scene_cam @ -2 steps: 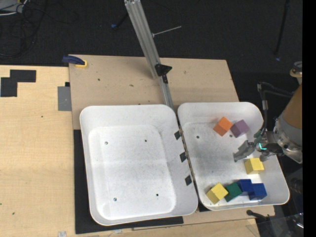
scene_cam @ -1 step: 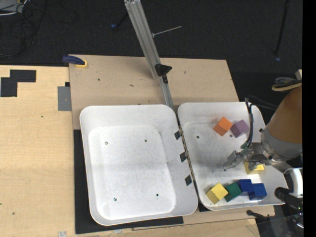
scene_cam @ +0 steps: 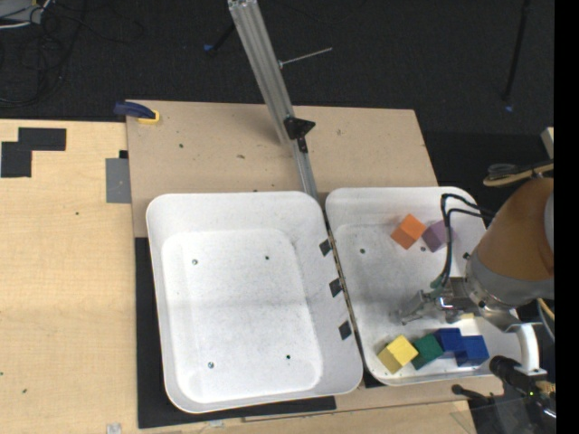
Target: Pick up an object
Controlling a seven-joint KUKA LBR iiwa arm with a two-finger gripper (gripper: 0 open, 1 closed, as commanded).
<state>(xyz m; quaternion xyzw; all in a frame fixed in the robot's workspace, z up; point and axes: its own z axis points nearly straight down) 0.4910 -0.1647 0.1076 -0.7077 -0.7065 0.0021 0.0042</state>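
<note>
The grey arm (scene_cam: 520, 242) with its orange band comes in from the right, bent low. Its gripper (scene_cam: 407, 312) points left, and the metal fingers (scene_cam: 414, 307) sit close together, holding nothing.

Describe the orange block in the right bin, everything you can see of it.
The orange block is a small cube, plain and matte, looking like painted wood or foam. It rests on the floor of the right bin near the far wall, turned corner-on to the camera. A purple block sits beside it, close or touching. The claw is well clear of it.
</note>
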